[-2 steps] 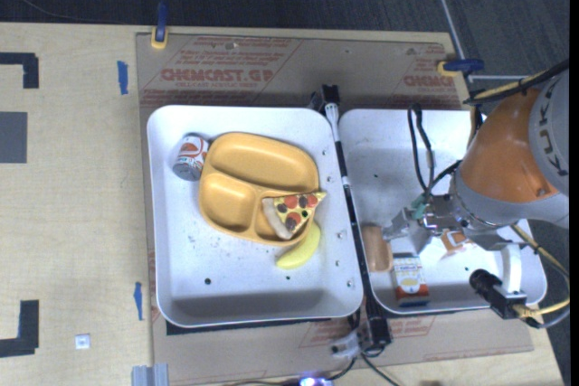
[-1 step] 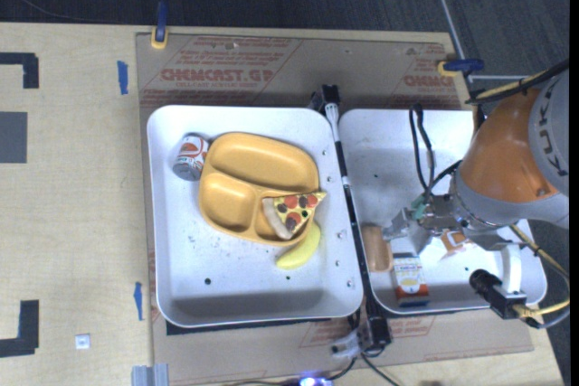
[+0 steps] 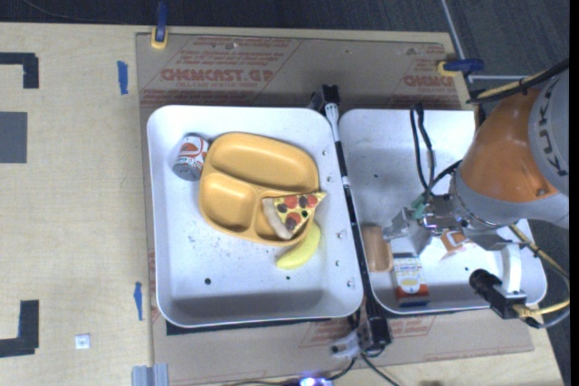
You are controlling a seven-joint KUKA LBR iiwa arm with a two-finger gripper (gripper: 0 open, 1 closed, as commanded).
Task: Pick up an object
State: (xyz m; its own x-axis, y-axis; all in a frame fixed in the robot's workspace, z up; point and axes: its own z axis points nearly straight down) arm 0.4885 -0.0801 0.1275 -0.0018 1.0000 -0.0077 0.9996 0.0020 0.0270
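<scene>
My gripper (image 3: 427, 220) hangs low over the middle of the right bin (image 3: 389, 127), below the arm's orange band (image 3: 511, 154). Just left of it a brown bun-like roll (image 3: 374, 249) lies against the bin's left wall. A small white packet with a red and orange label (image 3: 409, 277) sits below the gripper near the front wall. A small orange and white piece (image 3: 453, 240) shows right beside the gripper, and I cannot tell whether it is held.
The left bin (image 3: 172, 285) holds a yellow divided tray (image 3: 249, 176), a pizza slice (image 3: 289, 212) on the tray's corner, a banana (image 3: 303, 250) and a can (image 3: 189, 156) at the top left. A black divider (image 3: 342, 194) runs between the bins.
</scene>
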